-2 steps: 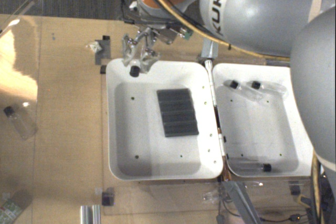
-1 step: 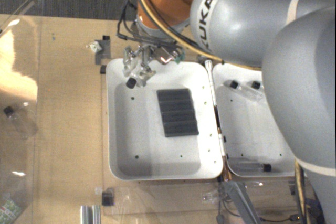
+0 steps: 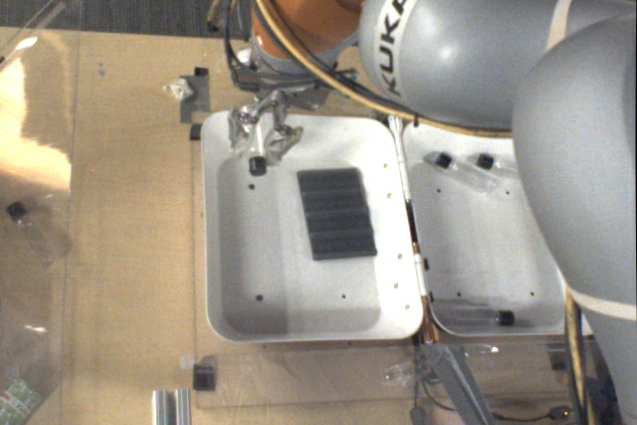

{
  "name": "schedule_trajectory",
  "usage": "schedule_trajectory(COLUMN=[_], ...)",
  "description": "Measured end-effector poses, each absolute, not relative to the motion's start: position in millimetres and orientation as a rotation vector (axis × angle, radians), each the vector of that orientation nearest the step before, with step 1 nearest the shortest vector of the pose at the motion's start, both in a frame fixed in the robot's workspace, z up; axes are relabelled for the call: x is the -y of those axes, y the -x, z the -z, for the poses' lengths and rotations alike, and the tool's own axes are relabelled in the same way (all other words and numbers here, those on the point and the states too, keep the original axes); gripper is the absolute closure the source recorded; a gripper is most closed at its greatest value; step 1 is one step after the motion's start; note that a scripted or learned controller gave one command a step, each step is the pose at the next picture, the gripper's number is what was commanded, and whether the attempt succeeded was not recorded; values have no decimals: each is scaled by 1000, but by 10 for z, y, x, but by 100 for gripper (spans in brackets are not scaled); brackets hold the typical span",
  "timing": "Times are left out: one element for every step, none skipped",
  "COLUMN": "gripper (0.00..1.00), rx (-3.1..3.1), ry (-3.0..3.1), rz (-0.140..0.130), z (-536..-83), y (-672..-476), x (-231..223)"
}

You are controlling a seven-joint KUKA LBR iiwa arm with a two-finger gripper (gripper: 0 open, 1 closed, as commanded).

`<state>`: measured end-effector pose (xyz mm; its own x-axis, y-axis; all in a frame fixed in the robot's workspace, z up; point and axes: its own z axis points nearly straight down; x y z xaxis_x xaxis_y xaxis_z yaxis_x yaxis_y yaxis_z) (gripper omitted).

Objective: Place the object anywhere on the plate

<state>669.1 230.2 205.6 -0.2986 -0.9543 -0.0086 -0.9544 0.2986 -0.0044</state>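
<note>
Judging from how things lie, the job is not yet done: the gripper [image 3: 264, 146] hangs over the upper left corner of the left bin [image 3: 231, 309], and a small black piece [image 3: 257, 166], which I take to be the object, sits just under it, apart from the plate [image 3: 337, 213]. Whether the pincer is apart, together or clamped on that piece I cannot tell, nor whether the piece rests on the bin floor. What is left is to carry it across and set it down on the plate, a flat, dark, matt rectangle with ribs across it, lying mid-bin. Both bins are smooth white plastic with rounded corners. The right bin [image 3: 537, 321] holds two clear tubes [image 3: 463, 169] with black ends.
</note>
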Motion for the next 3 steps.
schedule_trajectory(gripper=[100,100,100], rx=[-2257,-1457,-1457], ry=[2173,2775,2765], rz=[-2,-1,-1], z=[-1888,-2066,-2185], y=[-6691,-6686,-6694], x=[-2278,-2314,-2331])
